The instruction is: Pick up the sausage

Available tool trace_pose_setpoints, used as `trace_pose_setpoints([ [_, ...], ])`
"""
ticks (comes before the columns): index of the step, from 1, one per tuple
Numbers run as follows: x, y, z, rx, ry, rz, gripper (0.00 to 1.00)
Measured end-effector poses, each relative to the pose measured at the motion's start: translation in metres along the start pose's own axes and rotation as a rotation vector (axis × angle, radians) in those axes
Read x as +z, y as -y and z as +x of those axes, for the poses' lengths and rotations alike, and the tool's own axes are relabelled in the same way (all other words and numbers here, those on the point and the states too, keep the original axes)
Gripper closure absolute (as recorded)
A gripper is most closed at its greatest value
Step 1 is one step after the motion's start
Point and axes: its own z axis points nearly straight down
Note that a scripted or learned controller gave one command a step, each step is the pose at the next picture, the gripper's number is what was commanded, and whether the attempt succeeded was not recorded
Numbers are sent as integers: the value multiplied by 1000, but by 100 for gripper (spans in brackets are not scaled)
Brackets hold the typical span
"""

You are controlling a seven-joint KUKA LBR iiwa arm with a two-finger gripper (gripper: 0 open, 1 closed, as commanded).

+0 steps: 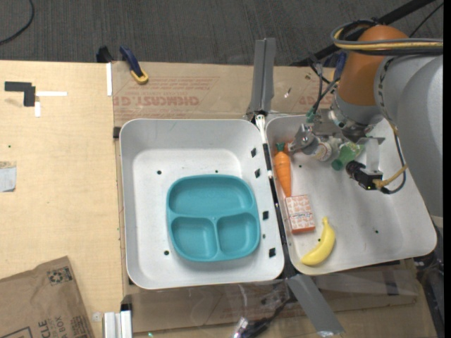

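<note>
The two-finger gripper (313, 145) sits low in the far part of the right-hand shallow white bin (394, 238), beneath the grey arm with the orange band (370, 65). Its metal parts and cables crowd together there, and whether it is spread or closed cannot be told from this slant. No sausage can be made out with any certainty; if it lies under the wrist, the arm hides it. A small green object (347, 155) peeks out just beside the gripper, partly covered, its shape unclear.

Near the bin's left wall lies an orange carrot with a green top (282, 171), its top end close to the gripper. Below it rests a small pink-and-white printed box (299, 213), and next a yellow curved banana (319, 243).

The left-hand shallow white bin (141, 189) holds a teal three-compartment plastic plate (211, 217). The right bin's far right corner is hidden by the arm.
</note>
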Motion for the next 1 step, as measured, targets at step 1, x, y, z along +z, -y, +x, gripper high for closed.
trace_pose_setpoints([
  [1,-1,3,-14,-81,-11,-15,0],
])
